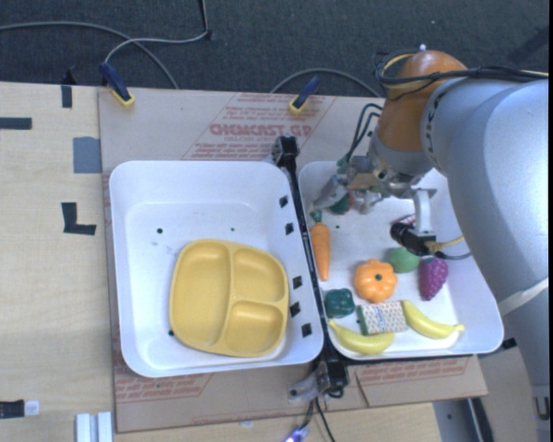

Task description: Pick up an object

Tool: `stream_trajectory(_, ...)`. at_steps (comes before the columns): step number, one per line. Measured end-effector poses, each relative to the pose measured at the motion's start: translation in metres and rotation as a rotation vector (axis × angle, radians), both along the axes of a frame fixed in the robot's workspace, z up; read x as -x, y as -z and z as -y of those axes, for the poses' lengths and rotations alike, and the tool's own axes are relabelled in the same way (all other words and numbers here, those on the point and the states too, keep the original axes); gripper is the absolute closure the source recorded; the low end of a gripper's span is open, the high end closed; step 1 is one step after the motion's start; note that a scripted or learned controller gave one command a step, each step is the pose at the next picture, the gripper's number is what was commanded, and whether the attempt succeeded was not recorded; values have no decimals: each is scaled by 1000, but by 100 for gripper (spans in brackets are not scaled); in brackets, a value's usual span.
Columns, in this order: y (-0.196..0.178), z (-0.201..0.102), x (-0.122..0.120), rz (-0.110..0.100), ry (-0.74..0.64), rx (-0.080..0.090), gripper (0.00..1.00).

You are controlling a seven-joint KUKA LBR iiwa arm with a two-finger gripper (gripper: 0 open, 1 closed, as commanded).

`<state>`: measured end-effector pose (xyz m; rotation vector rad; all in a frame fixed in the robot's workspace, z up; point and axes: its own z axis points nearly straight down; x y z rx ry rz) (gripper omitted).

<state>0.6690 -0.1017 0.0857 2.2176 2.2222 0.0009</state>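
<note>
Nearest, two bananas (401, 330) flanking a speckled block (382, 318) at the right bin's (484, 334) front rim. Behind those, a green piece (338, 302), an orange pumpkin (376, 281), purple grapes (432, 277). Left of the pumpkin, a carrot (321, 250) along the bin's left wall. Farther back, above the carrot's tip, the tool (347, 191), low over white floor; fingers too blurred to judge, nothing seen held. Beyond, on cardboard (249, 127), red "CHEMCAST" lettering.
</note>
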Motion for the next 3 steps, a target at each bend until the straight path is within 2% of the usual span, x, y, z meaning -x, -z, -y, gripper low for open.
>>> stream_trajectory(3, 0, -6, 2, 0, 0, 1, 0)
